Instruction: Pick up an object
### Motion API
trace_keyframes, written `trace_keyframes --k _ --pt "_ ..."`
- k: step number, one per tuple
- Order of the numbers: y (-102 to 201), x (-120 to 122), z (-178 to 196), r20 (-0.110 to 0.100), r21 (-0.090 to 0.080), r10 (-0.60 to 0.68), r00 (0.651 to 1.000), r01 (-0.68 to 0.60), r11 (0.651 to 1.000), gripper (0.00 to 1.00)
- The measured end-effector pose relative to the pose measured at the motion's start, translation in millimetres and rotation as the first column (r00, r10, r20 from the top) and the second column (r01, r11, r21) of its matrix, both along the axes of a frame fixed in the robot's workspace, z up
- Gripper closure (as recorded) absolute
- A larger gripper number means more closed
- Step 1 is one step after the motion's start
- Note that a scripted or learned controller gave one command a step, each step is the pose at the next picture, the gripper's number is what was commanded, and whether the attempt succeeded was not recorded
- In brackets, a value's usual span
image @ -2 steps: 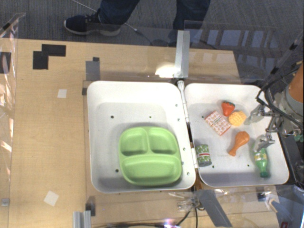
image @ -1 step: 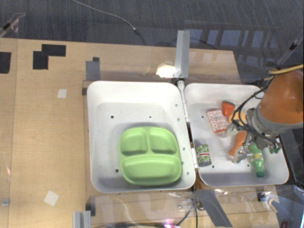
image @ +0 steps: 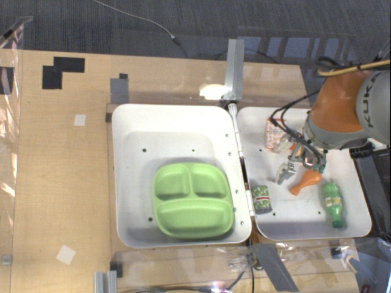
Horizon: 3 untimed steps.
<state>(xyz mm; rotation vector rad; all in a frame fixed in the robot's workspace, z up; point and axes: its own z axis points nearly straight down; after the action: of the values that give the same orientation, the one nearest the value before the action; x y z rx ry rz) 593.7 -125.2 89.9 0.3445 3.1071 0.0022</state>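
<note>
Hovering low in the right bin [image: 360, 224], my fingers [image: 285, 174] hung slightly parted and empty just left of the carrot [image: 304, 183], since it lay nearest, the bottle [image: 332, 204] and can [image: 261, 198] farther off.

I am reaching into the frame from the right edge, my grey arm [image: 376, 112] sitting at the upper right. My orange band [image: 335, 105] is showing just left of that grey section, above the wrist. My wrist is angling down and to the left, toward the middle right of the frame. My gripper [image: 284, 174] is pointing downward at the end of it, its metal fingers [image: 282, 176] hanging low, right of centre.
</note>
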Motion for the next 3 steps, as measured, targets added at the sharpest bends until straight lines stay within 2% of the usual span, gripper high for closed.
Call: trace_keyframes --k 1,2,3 --pt "0.7 4.4 15.4 0.014 -0.003 0.006 1.000 -0.006 1.000 1.00" --pt "82.9 -5.0 100.0 -0.001 0.004 -0.109 0.994 0.109 0.994 1.00" --pt "118.8 -68.8 166.7 -0.004 -0.004 0.455 0.890 -0.455 0.890 1.00"
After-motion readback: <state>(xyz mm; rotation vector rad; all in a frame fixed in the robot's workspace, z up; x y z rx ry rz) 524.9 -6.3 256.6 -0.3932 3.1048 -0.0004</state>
